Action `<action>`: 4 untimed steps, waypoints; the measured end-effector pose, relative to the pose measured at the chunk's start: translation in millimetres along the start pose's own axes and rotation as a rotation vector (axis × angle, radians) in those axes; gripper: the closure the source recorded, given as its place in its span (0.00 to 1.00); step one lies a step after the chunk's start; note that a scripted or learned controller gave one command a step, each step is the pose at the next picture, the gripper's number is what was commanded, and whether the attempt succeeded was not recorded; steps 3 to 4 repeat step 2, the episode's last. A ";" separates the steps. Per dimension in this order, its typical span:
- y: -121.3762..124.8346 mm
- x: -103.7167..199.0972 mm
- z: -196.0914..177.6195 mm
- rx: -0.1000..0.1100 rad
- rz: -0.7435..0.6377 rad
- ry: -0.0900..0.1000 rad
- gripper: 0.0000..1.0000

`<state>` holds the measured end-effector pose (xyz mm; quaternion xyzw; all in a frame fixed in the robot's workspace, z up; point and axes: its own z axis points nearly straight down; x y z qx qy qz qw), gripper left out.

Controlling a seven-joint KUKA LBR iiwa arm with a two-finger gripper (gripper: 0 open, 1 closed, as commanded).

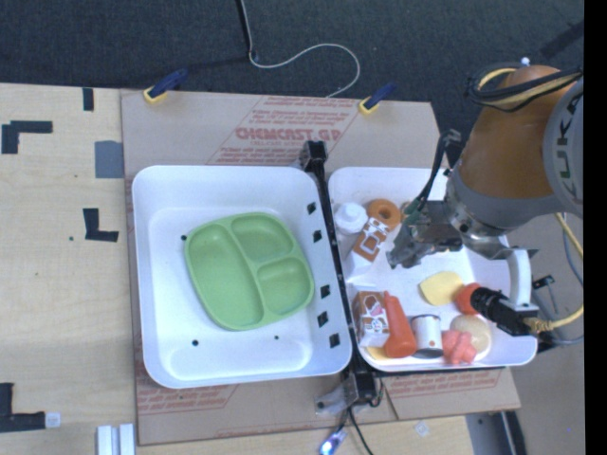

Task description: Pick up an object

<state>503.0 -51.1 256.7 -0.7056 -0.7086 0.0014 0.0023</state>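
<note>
Dark metal two-finger gripper [410,247] hangs over the right shallow white plastic bin [432,180], beside a small orange-brown box [371,242]; can't tell its grip state. Smooth green three-compartment plastic tray [249,269] lies flat in left white bin [166,254]. Glossy yellow rounded lump [439,288] sits near the gripper's lower right.

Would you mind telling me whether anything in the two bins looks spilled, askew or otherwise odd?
Nothing stands out. The green divided plate lies flat in the left bin, a little askew to its walls, and the small items sit loosely jumbled inside the right bin.
</note>
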 end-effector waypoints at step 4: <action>-19.0 122.2 -129.3 -0.009 -0.007 0.001 1.00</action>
